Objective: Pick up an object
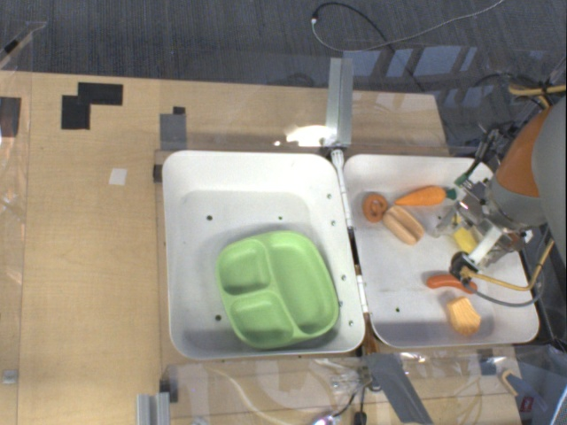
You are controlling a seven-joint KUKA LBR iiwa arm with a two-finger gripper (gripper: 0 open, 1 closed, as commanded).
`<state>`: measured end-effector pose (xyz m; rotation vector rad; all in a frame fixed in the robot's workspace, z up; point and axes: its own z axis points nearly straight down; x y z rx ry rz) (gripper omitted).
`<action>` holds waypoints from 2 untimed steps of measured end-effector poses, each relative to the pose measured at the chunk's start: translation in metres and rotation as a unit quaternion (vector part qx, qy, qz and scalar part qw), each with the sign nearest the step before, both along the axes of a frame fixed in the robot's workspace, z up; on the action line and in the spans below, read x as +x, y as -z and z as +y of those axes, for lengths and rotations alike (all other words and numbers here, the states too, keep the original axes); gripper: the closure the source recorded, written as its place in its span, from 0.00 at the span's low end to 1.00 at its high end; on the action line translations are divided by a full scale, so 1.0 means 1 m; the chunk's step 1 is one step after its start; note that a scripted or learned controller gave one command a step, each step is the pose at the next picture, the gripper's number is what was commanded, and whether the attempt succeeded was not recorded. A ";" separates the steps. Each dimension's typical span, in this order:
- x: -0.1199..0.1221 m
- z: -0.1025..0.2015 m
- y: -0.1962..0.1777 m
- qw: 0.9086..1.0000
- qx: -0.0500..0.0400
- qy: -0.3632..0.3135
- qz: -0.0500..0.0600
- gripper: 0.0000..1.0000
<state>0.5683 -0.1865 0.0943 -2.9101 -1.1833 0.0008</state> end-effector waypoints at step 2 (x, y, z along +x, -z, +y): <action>-0.019 0.005 -0.096 0.997 0.000 -0.071 -0.002 0.00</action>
